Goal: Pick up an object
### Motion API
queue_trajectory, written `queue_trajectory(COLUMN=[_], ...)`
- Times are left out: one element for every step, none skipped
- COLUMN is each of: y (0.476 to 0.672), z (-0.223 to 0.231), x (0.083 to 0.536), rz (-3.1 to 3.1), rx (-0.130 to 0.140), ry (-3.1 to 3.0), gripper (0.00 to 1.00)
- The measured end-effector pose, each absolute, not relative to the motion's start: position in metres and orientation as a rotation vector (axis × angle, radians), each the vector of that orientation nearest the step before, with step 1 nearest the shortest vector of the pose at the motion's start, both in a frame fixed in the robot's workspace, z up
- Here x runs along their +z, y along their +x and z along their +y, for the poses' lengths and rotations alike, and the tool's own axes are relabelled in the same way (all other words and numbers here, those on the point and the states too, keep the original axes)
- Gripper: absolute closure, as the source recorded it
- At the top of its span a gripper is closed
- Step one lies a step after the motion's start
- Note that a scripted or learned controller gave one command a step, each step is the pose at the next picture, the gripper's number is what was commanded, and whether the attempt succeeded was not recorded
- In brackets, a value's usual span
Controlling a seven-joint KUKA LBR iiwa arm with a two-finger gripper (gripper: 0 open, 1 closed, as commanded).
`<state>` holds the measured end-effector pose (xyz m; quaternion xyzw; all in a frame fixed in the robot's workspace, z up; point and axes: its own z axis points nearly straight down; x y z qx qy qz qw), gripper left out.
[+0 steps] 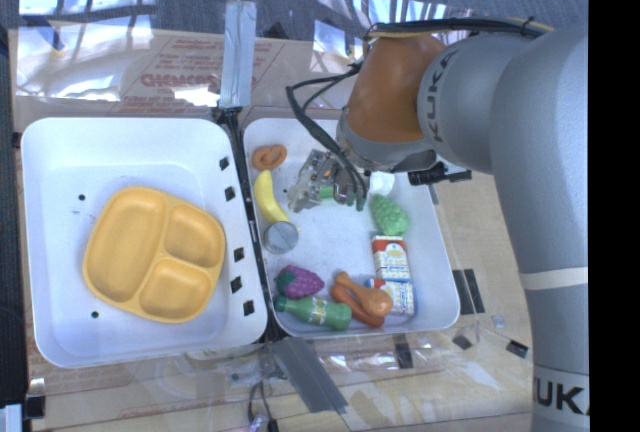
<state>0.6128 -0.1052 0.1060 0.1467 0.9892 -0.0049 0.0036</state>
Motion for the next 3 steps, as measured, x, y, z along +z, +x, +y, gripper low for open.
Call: queue_trajectory(y=[0.586, 0.638, 0.651], z=[-0.133, -0.091, -0.079], x=[0.178, 0.091, 0.198], rz=[3.124, 2.883, 2.781], rx=[-0.003, -0.001, 0.005], ry=[0.256, 1.249, 1.44], gripper=[1.0, 1.0, 1.0])
